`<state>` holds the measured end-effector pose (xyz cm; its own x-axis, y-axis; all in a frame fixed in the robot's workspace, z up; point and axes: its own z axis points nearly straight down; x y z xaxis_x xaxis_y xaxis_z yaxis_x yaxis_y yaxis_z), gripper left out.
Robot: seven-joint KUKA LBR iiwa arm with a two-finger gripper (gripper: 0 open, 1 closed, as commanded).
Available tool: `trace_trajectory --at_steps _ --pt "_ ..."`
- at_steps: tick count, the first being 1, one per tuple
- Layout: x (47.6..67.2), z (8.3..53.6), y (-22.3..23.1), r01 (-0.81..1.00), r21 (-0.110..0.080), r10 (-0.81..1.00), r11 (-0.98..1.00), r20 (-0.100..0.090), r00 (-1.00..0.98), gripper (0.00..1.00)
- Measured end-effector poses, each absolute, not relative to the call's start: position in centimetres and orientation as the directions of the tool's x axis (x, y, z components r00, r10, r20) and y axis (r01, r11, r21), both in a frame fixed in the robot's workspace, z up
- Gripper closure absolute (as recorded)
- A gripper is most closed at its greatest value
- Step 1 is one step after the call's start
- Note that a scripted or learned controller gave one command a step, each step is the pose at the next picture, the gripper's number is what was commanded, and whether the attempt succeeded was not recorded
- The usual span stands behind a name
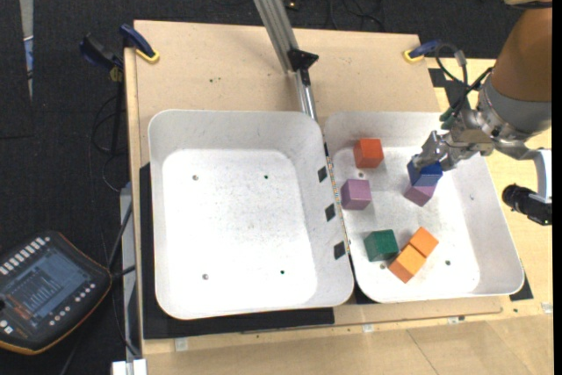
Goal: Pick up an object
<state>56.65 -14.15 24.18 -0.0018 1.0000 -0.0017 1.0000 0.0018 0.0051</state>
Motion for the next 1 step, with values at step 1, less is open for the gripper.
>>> trace_trajectory --at_steps 1 --pt "56.77 28.61 -14.16 1.000 0.005 1.000 0.003 -0.002 -0.003 1.00"
